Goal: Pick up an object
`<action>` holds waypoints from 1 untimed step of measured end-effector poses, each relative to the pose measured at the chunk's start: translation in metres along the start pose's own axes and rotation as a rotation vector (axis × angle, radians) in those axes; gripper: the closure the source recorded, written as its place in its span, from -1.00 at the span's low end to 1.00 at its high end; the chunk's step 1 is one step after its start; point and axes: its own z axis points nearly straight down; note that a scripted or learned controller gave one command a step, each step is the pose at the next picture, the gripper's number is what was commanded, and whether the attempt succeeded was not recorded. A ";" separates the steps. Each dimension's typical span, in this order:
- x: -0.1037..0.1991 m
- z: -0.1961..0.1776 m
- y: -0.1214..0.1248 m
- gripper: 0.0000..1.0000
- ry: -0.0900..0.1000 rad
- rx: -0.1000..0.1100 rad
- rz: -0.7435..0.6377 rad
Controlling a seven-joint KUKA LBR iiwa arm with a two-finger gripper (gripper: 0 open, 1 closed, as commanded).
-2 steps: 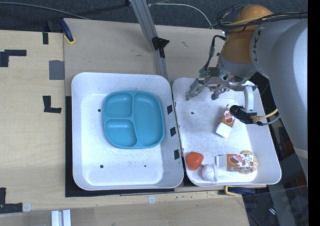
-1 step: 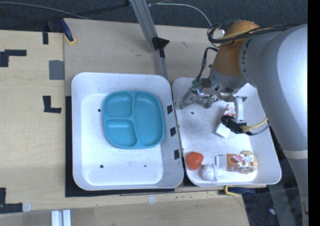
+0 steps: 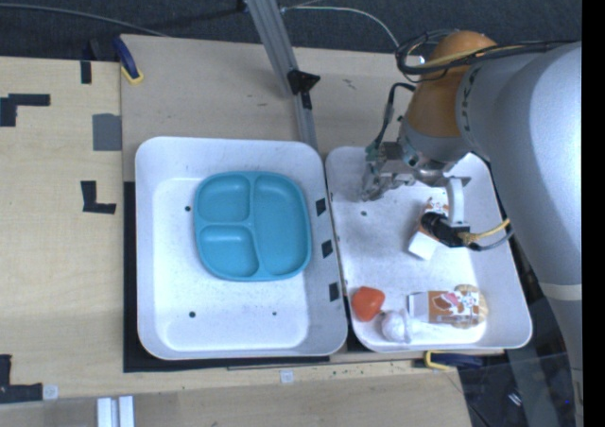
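Gripper is seen low over the right bin, at its 11 o'clock corner; finger spread cannot be told, nothing is seen gripped. Candidate objects: an orange rounded piece at 7 o'clock, a white lump touching it, a tan-and-white packet at 6 o'clock, print unreadable. A blue divided plate is seen in the left bin.

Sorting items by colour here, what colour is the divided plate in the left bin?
Light blue; the divided plate shows plainly in the camera view.
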 end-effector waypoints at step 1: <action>-0.002 -0.050 0.010 1.00 0.000 -0.007 0.002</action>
